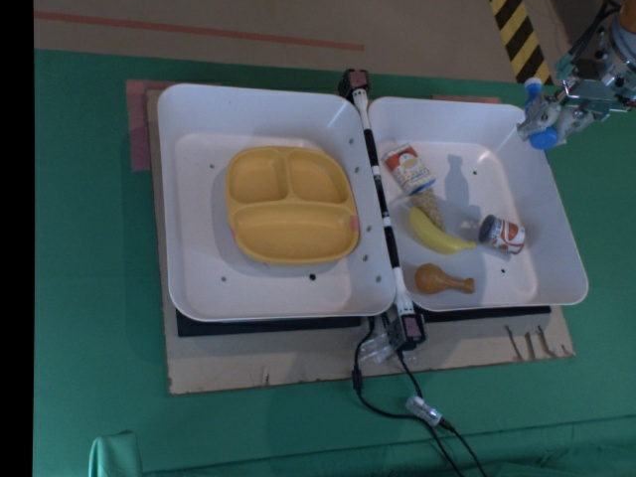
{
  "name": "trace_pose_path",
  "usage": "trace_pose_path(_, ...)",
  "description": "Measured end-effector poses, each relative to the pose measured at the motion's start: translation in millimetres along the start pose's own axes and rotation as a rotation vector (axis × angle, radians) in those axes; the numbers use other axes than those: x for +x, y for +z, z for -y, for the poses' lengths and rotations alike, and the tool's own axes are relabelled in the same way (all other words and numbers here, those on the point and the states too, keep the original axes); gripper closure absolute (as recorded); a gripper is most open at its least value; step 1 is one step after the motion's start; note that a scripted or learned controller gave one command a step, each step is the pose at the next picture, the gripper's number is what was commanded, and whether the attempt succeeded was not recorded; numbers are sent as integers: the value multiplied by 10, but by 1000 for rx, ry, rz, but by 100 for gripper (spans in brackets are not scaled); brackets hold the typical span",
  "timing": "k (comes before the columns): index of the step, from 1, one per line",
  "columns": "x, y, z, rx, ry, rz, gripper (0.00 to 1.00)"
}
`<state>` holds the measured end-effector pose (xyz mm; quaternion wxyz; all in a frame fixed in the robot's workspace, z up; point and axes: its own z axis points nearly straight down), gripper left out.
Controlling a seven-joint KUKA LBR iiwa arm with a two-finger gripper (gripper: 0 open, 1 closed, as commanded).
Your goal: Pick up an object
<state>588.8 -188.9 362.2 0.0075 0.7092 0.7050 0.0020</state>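
— Objects for picking: where are they seen from the gripper [538,127]?
— Below-left of it, in the right bin [542,192]: soup can [409,168], banana [438,234], small can [501,234], drumstick [443,280]. Nothing is held; finger spread cannot be told.
— Beyond?
— A yellow tray [291,205] lies in the left bin [199,266].

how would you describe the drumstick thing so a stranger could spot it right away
Look in the right-hand white bin, the one without the yellow divided plate. Along its near edge, below the banana, lies a small brown chicken drumstick. It is the only brown item with a rounded bulb tapering to a thin handle; its neighbours are a yellow banana and two labelled cans.
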Motion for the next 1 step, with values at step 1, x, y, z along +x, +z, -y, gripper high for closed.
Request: trace_pose_path(1, 569, -264, 71, -1, 0, -3, 100)
